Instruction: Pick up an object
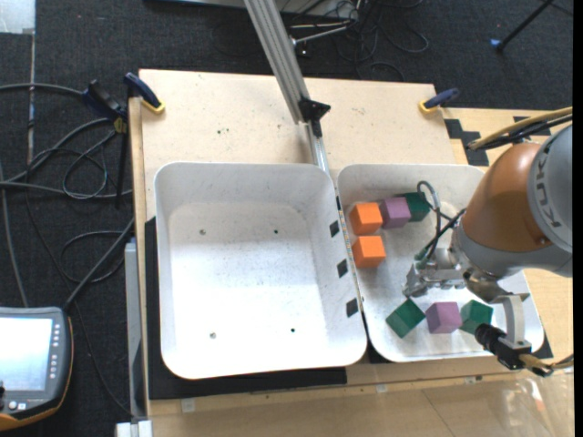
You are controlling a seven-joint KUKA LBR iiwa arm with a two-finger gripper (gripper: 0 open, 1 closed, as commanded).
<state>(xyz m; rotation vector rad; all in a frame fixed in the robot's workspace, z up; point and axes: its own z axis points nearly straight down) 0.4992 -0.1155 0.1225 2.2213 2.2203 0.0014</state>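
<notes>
the grey arm with the orange band reaches in from the right and hangs over the right shallow white bin. its two-finger gripper sits low in the middle of that bin, a pale metal cluster with cables looping above it; whether it is wide, narrow or closed on anything cannot be told from this angle, and no block is seen caught in it.

the blocks all lie in the right bin. toward the back, an orange cube stands just beside a purple cube, which touches a dark green block at its right. a second orange cube lies just in front of the first, near the bin's left wall. toward the front, a green cube, tilted on the floor of the bin, sits just below and left of the gripper; a second purple cube lies beside it, and another green block follows on the right, partly behind the arm's fittings.

the left shallow white bin lies alongside on the pale wooden bench. a slanted metal pole crosses the back of the bench.
</notes>
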